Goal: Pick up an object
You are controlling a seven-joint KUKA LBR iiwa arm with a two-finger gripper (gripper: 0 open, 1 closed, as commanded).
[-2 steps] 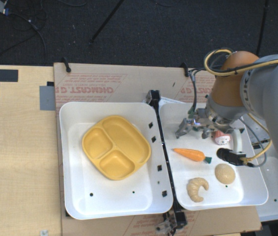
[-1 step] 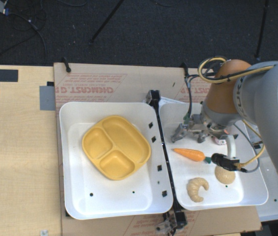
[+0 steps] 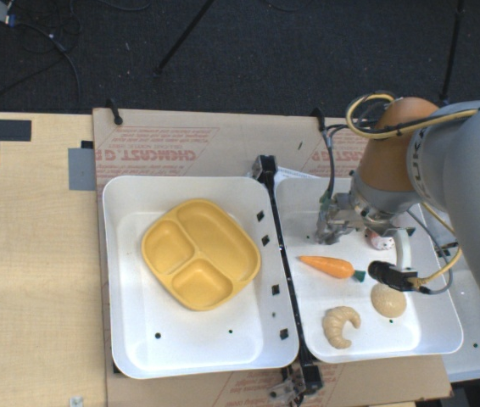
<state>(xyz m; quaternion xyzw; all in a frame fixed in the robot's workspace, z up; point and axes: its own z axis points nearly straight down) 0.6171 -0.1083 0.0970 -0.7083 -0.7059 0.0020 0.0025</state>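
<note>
Camera view, looking down at a slant on a pale wooden surface (image 3: pixel 28 270) that carries two shallow white bins side by side.

The left bin (image 3: pixel 189 337), at the centre of the frame, holds a yellow divided plate (image 3: pixel 200 253) with three compartments, lying flat and turned at an angle.

The right bin (image 3: pixel 418 333), at the lower right, holds four things:
- An orange toy carrot (image 3: pixel 326 266) with a green stub lies on its side near the middle of the bin.
- A tan toy croissant (image 3: pixel 341 325) lies below it, near the bin's front edge.
- A round beige bread roll (image 3: pixel 388 300) sits to the right of the croissant, apart from it.
- A small white and red thing (image 3: pixel 382 242), too small to identify, lies above the roll.

The grey arm (image 3: pixel 393 155), with its orange band, reaches in from the right.

Its hand (image 3: pixel 335 227) is low over the upper part of the right bin, just above the carrot in the frame and not touching it. Whether the hand is open or closed cannot be told from this angle, and nothing is visibly held.

The step in hand appears to be the approach: the hand is down inside the bin but no object is taken yet. The carrot is the nearest candidate. The next move likely calls for a small shift toward the front of the bin to centre over the carrot. The hand would then need to line up across the carrot's narrow width before it closes and lifts.
</note>
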